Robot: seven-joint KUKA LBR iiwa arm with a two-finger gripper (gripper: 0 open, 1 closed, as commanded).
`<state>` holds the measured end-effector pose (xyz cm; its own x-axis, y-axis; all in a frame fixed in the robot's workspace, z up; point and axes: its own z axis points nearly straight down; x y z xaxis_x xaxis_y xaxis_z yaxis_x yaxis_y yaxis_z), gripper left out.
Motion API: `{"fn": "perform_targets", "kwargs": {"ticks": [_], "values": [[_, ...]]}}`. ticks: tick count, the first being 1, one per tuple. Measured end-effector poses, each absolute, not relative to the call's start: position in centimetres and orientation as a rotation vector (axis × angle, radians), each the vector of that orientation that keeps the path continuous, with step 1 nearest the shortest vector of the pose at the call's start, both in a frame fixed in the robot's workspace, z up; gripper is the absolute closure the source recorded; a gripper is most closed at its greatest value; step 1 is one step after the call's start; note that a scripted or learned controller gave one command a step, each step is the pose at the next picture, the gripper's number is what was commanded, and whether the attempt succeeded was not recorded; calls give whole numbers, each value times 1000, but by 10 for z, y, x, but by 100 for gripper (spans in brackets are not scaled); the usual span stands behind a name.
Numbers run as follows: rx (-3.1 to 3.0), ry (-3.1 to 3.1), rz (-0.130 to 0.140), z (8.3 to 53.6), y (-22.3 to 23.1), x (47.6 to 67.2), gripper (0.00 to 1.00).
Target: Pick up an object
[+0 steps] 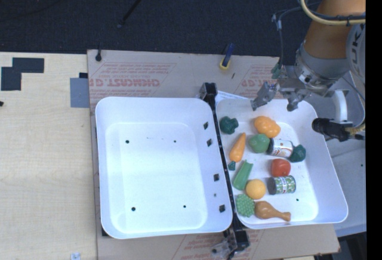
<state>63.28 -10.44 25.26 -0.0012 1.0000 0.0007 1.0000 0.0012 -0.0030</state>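
Observation:
My gripper [277,99] hangs over the back edge of the right bin [325,160], its two fingers spread open with nothing between them. Just below it lies an orange pepper-like fruit [266,126]. Further down the bin hold a green round vegetable [258,144], a carrot [238,146], a dark green broccoli piece [228,125], a small bottle [282,148], a red tomato [280,167], a can [282,185], an orange ball [255,189], a green block [242,175], a green textured piece [245,205] and a drumstick [271,211].
The left bin [156,166] sits beside the right one, divided from it by a black clamp strip [218,157]. Both rest on a cardboard sheet [155,77]. A blue-and-yellow clip [226,57] stands at the board's back edge. The arm's orange band [337,14] rises at upper right.

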Motion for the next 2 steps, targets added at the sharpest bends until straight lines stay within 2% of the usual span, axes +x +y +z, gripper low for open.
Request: {"fn": "perform_targets", "kwargs": {"ticks": [1,2], "values": [[-2216,-2222,3,262,-104,633,100],[-2205,-2223,7,183,-9,642,100]]}}
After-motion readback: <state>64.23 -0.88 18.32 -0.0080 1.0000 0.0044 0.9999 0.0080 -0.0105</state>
